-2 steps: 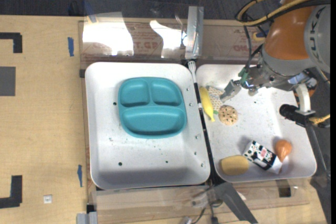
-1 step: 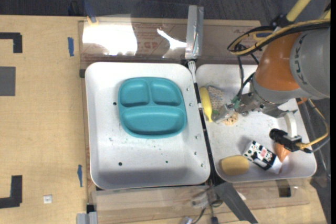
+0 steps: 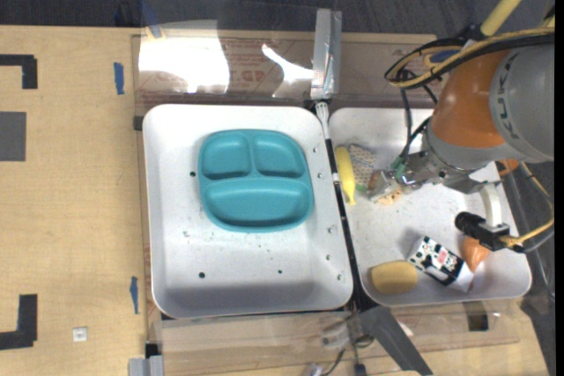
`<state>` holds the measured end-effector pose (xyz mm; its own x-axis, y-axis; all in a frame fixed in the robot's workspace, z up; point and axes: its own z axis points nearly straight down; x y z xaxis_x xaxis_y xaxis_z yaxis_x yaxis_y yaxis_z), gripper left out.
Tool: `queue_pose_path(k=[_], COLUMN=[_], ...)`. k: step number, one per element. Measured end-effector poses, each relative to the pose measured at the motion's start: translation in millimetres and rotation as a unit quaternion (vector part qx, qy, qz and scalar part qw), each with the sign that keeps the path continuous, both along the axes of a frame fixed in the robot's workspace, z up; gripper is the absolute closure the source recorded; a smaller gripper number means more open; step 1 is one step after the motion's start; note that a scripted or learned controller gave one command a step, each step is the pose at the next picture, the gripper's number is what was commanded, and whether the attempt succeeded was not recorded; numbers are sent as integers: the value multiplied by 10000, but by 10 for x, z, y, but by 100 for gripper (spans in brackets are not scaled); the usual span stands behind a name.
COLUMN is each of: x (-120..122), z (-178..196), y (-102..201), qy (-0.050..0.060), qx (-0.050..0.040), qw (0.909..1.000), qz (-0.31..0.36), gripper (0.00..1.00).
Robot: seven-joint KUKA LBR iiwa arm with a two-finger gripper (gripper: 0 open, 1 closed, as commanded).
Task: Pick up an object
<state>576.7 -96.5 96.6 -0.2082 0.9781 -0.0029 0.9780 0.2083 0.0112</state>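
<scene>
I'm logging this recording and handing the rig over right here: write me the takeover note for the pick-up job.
Tool: low in the right bin, near its upper left part; whether it is open or shut cannot be made out, and nothing can be seen held in it.
Things: in the right bin, a banana along the left wall, some small crumpled bits just beside the tool, a tan rounded piece at the front, a black-and-white patterned box next to it, an orange item at the right. A teal divided tray lies in the left bin.
Done: arm has reached into the right bin.
Left: grasp and lift one object.
</scene>
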Motion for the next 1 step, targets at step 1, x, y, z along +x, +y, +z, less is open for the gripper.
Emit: queue_pose_path(k=[1], x=[-38], z=[874], y=[689], qy=[47], qx=[17], qw=[9920], qz=[-1260], gripper=[100])
